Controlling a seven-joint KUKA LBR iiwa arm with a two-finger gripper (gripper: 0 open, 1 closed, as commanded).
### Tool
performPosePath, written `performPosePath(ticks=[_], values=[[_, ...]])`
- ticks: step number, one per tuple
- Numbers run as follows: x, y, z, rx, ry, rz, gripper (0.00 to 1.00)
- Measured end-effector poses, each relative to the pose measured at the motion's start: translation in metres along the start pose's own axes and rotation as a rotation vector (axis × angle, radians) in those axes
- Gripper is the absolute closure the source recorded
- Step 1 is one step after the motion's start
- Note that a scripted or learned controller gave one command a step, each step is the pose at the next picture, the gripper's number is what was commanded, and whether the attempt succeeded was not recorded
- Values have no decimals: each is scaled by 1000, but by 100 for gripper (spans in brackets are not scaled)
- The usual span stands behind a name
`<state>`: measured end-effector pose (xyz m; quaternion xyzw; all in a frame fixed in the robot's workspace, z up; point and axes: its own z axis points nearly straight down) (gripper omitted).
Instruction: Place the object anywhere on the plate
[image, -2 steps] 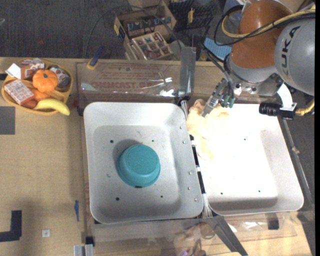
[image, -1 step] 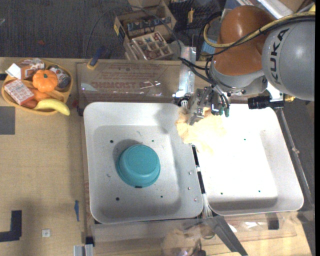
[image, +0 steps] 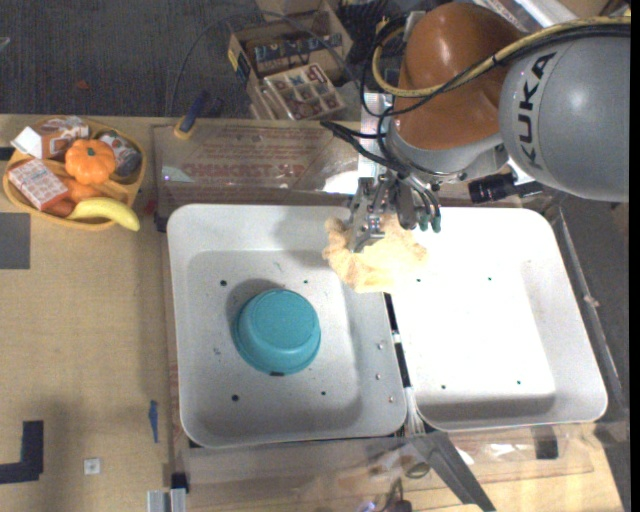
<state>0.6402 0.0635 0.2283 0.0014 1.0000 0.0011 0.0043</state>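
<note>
A round teal plate (image: 278, 330) lies in the middle of the left bin (image: 200, 380). A crumpled pale yellow soft object (image: 378, 263) hangs over the back of the divide between the two bins, up and to the right of the plate. My gripper (image: 368, 230) comes down from the grey arm right above it, and its dark fingers (image: 361, 216) are pinched into the object's top edge. Part of the object's upper side is hidden behind the fingers.
The right bin (image: 500, 330) lies beside the left one, their rims meeting near the middle. A basket of toy food (image: 75, 175) with a banana and pumpkin sits at the far left. Boxes (image: 290, 60) stand beyond the bench's back edge.
</note>
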Motion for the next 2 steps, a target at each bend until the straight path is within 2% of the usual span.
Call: performPosePath(ticks=[1, 2], values=[[12, 51, 0, 0, 4, -8, 100], [12, 51, 0, 0, 3, -7, 0]])
